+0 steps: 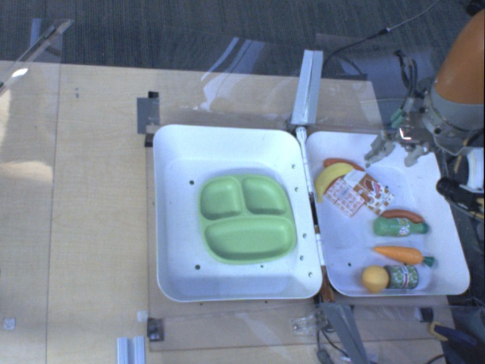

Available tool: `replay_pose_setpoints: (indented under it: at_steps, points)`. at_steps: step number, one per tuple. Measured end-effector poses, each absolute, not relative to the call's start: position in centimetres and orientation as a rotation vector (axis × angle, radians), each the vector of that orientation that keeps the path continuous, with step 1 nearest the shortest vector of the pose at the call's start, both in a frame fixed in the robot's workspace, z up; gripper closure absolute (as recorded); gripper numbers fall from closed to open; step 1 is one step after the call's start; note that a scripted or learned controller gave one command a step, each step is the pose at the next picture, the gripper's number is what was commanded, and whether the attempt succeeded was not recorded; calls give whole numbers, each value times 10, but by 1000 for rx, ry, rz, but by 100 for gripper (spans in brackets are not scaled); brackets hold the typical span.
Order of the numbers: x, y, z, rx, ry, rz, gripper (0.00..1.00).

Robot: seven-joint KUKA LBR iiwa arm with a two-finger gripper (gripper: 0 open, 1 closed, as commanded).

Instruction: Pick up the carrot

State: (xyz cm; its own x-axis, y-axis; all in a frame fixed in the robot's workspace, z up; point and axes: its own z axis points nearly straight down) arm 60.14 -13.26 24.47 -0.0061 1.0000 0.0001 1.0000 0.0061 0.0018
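Note:
The orange carrot (400,255) with a green stem end lies in the right bin (455,279), toward its front. My gripper (397,149) hovers over the back of that bin, well behind the carrot. Its two fingers stand apart, open, with nothing between them.
The right bin also holds a banana (331,177), a printed packet (358,194), a red sausage on a green piece (399,221), a small can (405,277) and a yellow fruit (375,279). A green divided tray (246,218) sits in the left bin (174,203).

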Motion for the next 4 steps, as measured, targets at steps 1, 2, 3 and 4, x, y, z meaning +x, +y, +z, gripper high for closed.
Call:
replay_pose_setpoints:
  at_steps: [1,2,3,4]
  points:
    - [557,-94,117,2527,1868,1,0]
    - [513,-120,203,2629,1715,4,0]
    - [489,-183,115,2441,1976,2,0]
    - [492,-195,90,2166,2261,12,0]
